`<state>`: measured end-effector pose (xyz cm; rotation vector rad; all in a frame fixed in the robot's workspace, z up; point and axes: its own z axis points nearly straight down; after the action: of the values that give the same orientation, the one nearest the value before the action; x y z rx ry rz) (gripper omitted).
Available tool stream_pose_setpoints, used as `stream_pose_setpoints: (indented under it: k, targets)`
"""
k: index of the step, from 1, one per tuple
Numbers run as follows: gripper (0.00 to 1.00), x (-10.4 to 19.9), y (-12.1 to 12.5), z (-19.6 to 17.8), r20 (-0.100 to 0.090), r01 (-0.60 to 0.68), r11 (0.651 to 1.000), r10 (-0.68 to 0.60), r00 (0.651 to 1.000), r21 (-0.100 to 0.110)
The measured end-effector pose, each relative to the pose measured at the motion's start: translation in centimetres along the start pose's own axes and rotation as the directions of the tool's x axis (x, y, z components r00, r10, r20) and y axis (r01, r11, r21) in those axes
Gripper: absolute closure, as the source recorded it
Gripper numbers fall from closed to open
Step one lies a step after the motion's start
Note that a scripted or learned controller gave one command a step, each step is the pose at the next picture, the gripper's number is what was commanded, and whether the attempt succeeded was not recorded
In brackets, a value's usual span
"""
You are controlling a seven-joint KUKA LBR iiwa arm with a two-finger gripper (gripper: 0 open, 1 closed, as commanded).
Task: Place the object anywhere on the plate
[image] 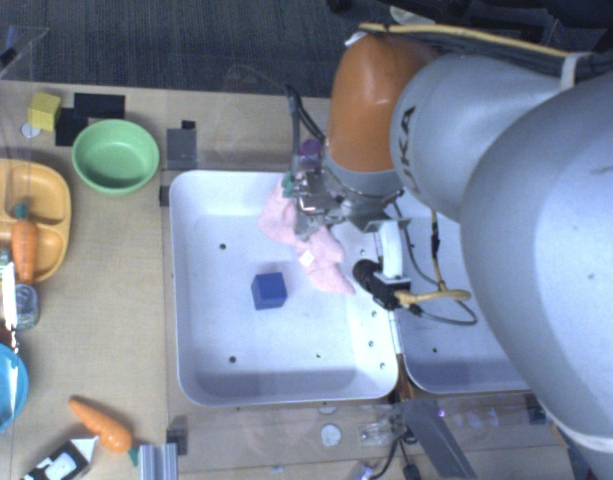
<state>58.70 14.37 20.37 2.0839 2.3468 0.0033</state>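
Note:
A pink soft cloth-like thing [331, 263] lies at the right side of the left white bin [216, 368], its upper end right beneath my gripper [311, 206]. The gripper's metal head touches or overlaps the pink thing's top, and the grip itself is hidden. A blue cube [269, 290] sits alone near the middle of the same bin, left of the pink thing. A yellow divided plate [46, 193] stands on the bench at the far left, with a carrot [23, 248] on it. A blue plate [1, 388] peeks in at the lower left edge.
A green bowl [114, 155] stands behind the left bin's far left corner, with a yellow block [44, 110] beyond it. Another carrot [101, 423] lies on the bench at the bottom left. The arm's bulk covers most of the right bin [456, 373].

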Motion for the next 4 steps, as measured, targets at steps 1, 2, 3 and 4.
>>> stream_pose_setpoints:
  k: [1, 2, 3, 4]
  targets:
    - [1.0, 7.6, 3.0, 10.3, -0.002, 0.194, 0.981, -0.194, 0.981, -0.008]
    - [1.0, 0.6, 2.1, 3.4, -0.001, 0.21, 0.978, -0.21, 0.978, 0.003]
    - [1.0, 7.7, 0.7, 9.8, -0.003, 0.415, 0.91, -0.415, 0.91, 0.001]
    - [1.0, 3.7, 0.2, -4.2, 0.002, 0.684, 0.73, -0.684, 0.73, -0.005]
